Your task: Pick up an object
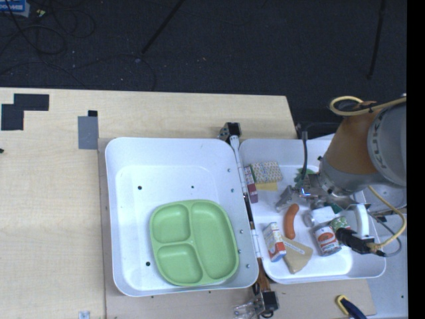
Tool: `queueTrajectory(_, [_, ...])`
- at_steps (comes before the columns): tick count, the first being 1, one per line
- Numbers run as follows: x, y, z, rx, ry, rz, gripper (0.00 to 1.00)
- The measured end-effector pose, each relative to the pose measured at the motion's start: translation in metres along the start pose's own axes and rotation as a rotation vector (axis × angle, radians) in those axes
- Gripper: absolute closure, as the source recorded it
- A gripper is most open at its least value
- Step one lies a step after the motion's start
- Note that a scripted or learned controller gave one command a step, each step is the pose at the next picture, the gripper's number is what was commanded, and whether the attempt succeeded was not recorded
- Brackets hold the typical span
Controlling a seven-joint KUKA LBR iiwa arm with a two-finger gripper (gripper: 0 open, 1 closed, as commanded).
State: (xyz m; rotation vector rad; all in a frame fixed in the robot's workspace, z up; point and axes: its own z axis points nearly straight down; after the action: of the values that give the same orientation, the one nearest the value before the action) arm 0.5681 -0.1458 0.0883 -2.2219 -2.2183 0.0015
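Green and smooth, a plate (194, 242) with three sections lies flat in the lower part of the left bin (126, 171). That bin takes up the middle of the frame. Just to its right sits the right bin (265, 153), and the two bins touch along their sides. Many small things lie in the right bin. A sponge (267, 173), yellow with a speckled top, is near the upper left corner of that bin. A dark red stick (252, 185) lies beside it, right along the bin's left wall. An orange sausage (291, 221) lies in the middle of the bin, standing up and down in the picture. Lower left of it is a small white tube (275, 240) with a red patch. A pale wedge (298, 256), like cheese, lies just right of the tube, near the bin's bottom edge. A little can (325, 239) with a red label sits to the right of the sausage. The arm (365, 145) comes in from the right edge, with its orange band up high. Its gripper (302, 195) is low over the bin, just above the sausage in the picture. I cannot tell how wide it is, or if it has hold of anything. The bench (46, 198) is light wood and fills the left of the frame.
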Motion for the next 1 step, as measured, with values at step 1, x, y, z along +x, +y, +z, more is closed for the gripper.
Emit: queueTrajectory(1, [0.0199, -0.0139, -0.0004, -0.002, 0.001, 0.0, 0.0])
